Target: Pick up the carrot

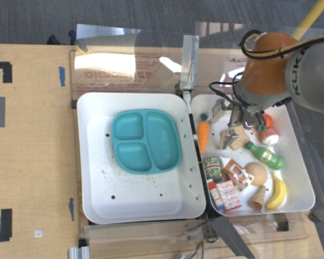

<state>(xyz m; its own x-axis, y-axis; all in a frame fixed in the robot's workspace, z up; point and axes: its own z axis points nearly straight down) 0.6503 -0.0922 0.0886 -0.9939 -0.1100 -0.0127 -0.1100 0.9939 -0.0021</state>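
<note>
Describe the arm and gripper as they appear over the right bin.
The arm is grey and rounded, with dark KUKA lettering on its side and a broad orange band above the wrist. Black cables loop around that orange section. Below it sits the gripper, a metallic silver assembly with thin fingers.

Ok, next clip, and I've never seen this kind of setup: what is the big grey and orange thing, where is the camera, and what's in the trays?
That is a robot arm, reaching in from the right; one fixed camera looks down at a slant. Its tool hangs over the right bin, among toy food: a carrot by the bin's left wall, a green bottle, a banana and small boxes. The carrot lies apart from the tool, not picked up. The left bin holds a teal divided plate.
</note>
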